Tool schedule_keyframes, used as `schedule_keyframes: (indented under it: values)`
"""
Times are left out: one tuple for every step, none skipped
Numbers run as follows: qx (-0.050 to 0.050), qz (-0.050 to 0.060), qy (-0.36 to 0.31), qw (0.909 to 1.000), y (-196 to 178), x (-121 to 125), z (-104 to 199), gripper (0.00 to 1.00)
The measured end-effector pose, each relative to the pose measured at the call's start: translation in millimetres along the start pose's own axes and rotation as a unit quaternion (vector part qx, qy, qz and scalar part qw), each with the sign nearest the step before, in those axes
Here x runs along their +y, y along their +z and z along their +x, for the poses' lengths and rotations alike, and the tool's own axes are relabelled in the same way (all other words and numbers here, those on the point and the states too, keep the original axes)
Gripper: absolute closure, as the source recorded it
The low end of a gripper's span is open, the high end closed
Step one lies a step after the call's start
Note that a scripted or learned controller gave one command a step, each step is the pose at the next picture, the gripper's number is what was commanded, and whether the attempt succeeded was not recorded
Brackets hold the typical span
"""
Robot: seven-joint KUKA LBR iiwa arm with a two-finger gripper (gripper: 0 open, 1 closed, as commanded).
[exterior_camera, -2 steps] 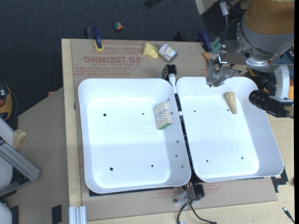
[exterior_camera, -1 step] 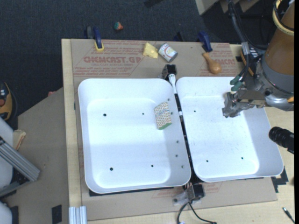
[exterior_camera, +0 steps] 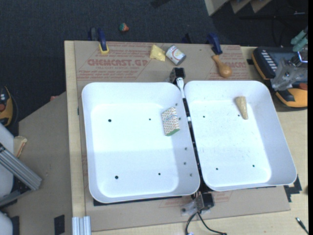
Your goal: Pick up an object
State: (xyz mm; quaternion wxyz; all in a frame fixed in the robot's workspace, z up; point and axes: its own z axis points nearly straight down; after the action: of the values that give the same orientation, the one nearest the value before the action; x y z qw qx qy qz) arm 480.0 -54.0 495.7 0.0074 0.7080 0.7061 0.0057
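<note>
Camera view: left bin (exterior_camera: pixel 98 146) holds patterned packet (exterior_camera: pixel 170 121) near its right wall, toward far side. Tan cone-shaped piece (exterior_camera: pixel 241 106) lies in right bin (exterior_camera: pixel 279 146), well right of left bin. Gripper (exterior_camera: pixel 293 67) sits beyond right bin's far right corner; opening impossible to judge.

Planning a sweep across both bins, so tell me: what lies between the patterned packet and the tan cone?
In the camera view, between the patterned packet and the tan cone: the bins' adjoining rims, then bare white floor.
</note>
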Motion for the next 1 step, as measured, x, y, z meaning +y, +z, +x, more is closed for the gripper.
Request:
schedule_keyframes:
  values:
    - [0.002, 0.016, -0.005, 0.9999, 128.0, 5.9, 76.0, 1.00]
